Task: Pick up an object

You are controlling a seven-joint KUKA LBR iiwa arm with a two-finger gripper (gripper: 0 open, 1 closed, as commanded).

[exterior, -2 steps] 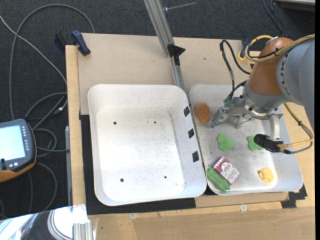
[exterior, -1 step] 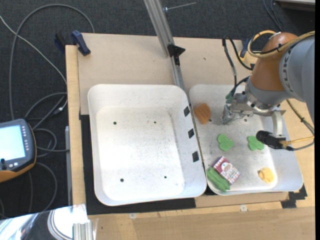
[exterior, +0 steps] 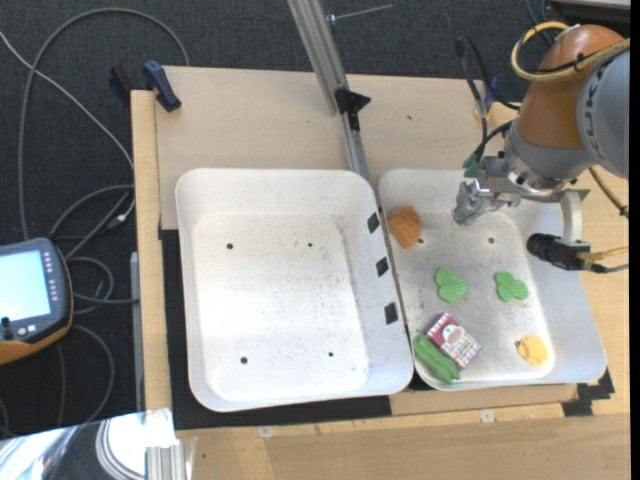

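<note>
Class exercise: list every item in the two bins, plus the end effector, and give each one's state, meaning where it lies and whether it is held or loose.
end effector: over the right bin's far end, nothing seen in its grip
orange piece: loose, by right bin's left wall
left green piece: loose, mid bin
right green piece: loose, mid bin
pink packet: lying flat, near end
dark green piece: against the packet
yellow piece: loose, near corner

I get even, fairly bright overhead light with soft, short shadows. The white bins come through near overexposed, their rims washing out. The dark floor loses detail. Sharpness is modest throughout, grainy, and the small items look slightly soft.
</note>
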